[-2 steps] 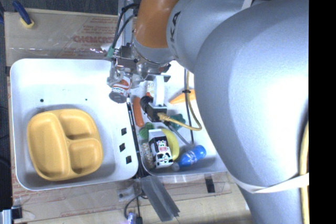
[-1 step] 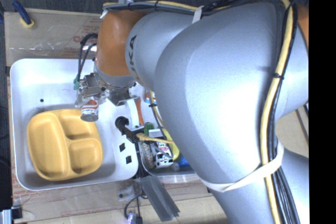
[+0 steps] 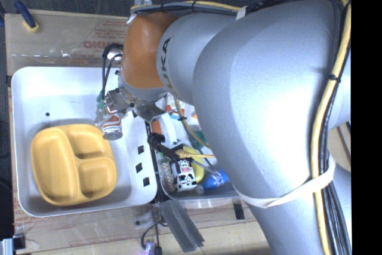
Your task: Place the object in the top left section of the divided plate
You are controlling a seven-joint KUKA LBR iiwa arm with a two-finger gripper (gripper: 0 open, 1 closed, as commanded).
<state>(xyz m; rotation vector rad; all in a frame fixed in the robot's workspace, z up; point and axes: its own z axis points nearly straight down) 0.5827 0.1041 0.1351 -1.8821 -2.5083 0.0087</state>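
Camera view: a small silvery can-like object with a red band (image 3: 111,127) is seen at the gripper (image 3: 111,119), fingers unreadable, just beside the yellow divided plastic plate (image 3: 71,161), where an early release could drop it outside.

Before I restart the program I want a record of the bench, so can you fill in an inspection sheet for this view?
Surface: left white bin holds the plate; right bin mostly hidden by the arm.
Job's things: yellow divided plate, sections bare; small object at the gripper tip, just beside the plate's upper right rim.
Clutter: mixed small items in the right bin, one blue.
Grippers: gripper above the left bin; grasp unclear.
Cables: black leads along the wrist; yellow hose on the arm.
Surroundings: cardboard under the bins, dark floor.
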